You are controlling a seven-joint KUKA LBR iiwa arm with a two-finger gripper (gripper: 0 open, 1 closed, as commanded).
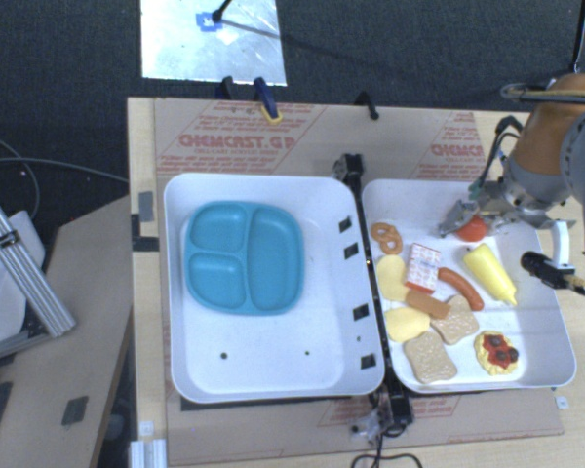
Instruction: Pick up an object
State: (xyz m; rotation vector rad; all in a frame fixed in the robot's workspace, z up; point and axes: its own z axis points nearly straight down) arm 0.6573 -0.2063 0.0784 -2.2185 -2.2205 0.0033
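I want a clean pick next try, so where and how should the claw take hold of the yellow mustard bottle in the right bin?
Grip the yellow mustard bottle across its wide middle, coming straight down from above. It lies flat and slanted, its narrow end toward the upper left. Its long sides look clear: the sausage lies apart on its left, bare bin floor on its right.

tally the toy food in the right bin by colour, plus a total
Yellow, 4: pale slices and, squeeze bottle, small pizza
Tan bread slices, 2
Red or orange, 4: pretzel, sausages and, round piece
White and red carton, 1
Total: 11
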